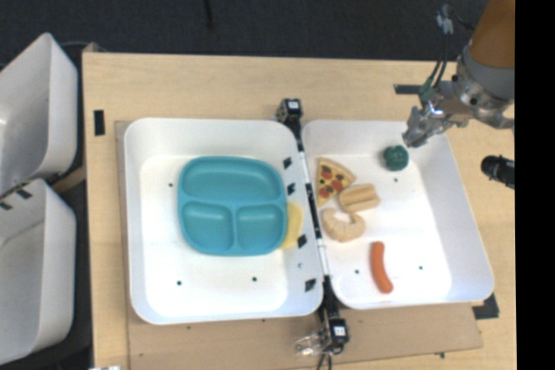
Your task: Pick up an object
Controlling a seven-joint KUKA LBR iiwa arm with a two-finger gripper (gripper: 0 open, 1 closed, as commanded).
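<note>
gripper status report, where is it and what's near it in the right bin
Gripper over right bin's far edge, holding nothing visible. Green object just beside it, untouched. Pizza slice, bread pieces, sausage lie apart; nothing blocking.

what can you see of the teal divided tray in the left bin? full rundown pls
The teal tray looks like smooth moulded plastic, rounded at the corners, with three compartments: one wide along the far side, two smaller on the near side. It lies flat and right side up on the floor of the left bin, toward its right half. A pale yellow item lies against or under its right edge. Its compartments hold nothing visible.
</note>
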